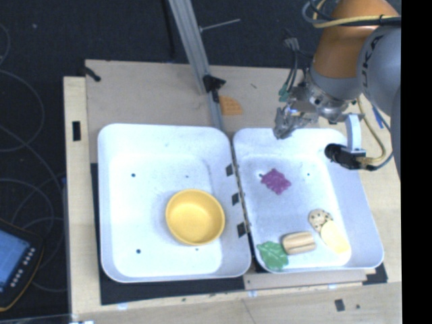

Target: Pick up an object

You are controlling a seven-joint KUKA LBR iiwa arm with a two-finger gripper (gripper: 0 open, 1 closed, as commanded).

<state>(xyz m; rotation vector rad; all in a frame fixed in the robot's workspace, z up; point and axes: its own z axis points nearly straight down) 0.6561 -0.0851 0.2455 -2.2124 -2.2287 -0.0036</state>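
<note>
Here the desk (148,93) carries two white bins side by side. In the left bin (135,154) a yellow bowl (195,216) stands upright, near the bin's front edge and closer to its right side. The right bin (351,201) holds the small things. A purple object (275,180) lies in the middle part, a little toward the far edge. Along the front edge there is a green piece (272,254) in the front left corner, and just beside it a tan block (298,242). Near the front right corner lie a round speckled object (320,217) and a pale yellow piece (334,237), touching or almost touching. The end effector (286,123) hangs over the far left corner of the right bin, and nothing is seen in it. If it is released or clenched I cannot tell.
</note>
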